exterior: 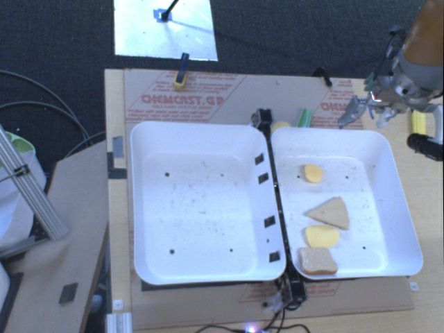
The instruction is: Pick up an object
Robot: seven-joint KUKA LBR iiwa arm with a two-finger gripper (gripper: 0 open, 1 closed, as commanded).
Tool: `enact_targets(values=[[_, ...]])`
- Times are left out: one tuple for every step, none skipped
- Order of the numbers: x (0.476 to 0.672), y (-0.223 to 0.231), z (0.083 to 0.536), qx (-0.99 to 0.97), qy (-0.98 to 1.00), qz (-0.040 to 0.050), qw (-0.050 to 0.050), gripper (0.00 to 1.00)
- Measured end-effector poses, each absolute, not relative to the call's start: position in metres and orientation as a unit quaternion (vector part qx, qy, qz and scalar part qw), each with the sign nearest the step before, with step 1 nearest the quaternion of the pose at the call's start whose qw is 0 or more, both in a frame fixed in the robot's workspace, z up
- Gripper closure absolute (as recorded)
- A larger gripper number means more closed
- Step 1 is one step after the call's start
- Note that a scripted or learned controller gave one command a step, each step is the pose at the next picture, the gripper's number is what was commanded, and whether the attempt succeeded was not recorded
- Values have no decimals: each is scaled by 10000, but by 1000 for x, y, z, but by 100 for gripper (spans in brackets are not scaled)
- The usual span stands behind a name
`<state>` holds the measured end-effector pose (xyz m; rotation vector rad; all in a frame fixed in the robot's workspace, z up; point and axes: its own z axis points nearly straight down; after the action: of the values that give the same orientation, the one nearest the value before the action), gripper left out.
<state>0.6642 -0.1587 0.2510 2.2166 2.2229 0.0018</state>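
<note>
The right bin (388, 186) holds several food pieces. A small round yellow piece (313, 173) lies near its middle. Below it are a tan wedge (331, 214), a yellow lump (322, 237) and a bread slice (318, 261) at the front rim. My gripper (365, 113) hangs over the back right edge of this bin, well away from all the pieces. Its fingers stand apart and open, with nothing between them.
The left bin (146, 186) sits beside the right one, with black clips along the shared rim. Behind the bins lie a green stick (305, 118), a small yellow piece (281, 125) and a blue and yellow tool (182, 71). A metal plate (164, 19) lies farther back.
</note>
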Motion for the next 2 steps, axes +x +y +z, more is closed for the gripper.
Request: enact_targets(values=[[637, -82, 110, 7037, 7105, -16, -50, 0], [562, -140, 83, 7085, 7057, -19, -22, 0]])
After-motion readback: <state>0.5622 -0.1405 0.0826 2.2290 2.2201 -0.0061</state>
